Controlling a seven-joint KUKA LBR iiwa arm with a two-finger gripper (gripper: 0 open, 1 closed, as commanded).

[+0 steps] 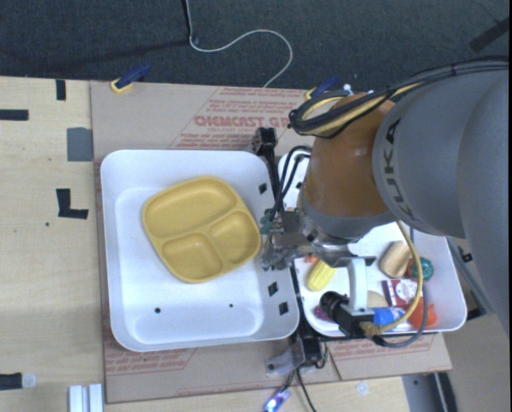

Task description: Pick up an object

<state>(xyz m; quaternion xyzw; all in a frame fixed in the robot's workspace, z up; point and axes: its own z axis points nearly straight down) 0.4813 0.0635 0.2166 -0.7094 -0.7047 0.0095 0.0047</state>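
The grey arm (444, 144) with its orange band (346, 166) hangs over the right bin (451, 294), covering most of it. The gripper (277, 239) sits at the divide between the bins, at about 3 o'clock from the yellow divided plate (200, 227). The plate lies in the left bin (127, 316), toward its 12 o'clock side. A yellow corn-like toy (320, 274) lies in the right bin at 5 o'clock from the gripper, beside other small items.

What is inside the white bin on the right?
In the right bin, a yellow corn-like toy, a tan piece and other small colourful items show. The arm covers much of the rest.
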